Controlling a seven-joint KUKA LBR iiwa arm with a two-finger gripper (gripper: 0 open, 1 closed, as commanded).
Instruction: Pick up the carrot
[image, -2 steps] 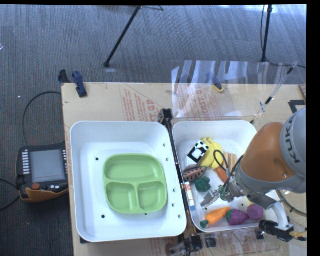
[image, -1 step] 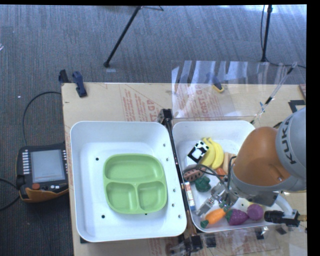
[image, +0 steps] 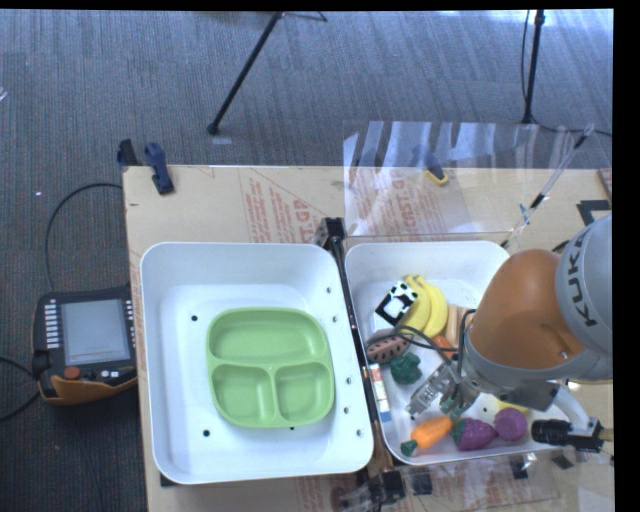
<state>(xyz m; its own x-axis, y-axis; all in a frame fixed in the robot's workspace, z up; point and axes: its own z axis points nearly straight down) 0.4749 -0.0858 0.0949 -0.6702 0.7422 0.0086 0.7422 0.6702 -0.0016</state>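
Beside the carrot (image: 432, 432), purple toys (image: 477, 434); tool (image: 436, 391) just above, closure unclear.

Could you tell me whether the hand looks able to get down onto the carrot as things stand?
Probably yes. The hand hangs just above the carrot, which lies near the front wall of the right bin with its top uncovered. The purple toy beside its thick end could crowd one finger.

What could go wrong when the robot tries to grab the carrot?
The carrot lies right beside a purple toy, so the end effector might grab or bump that instead. The carrot also sits close to the right bin's front edge, so a push could wedge it against the wall.
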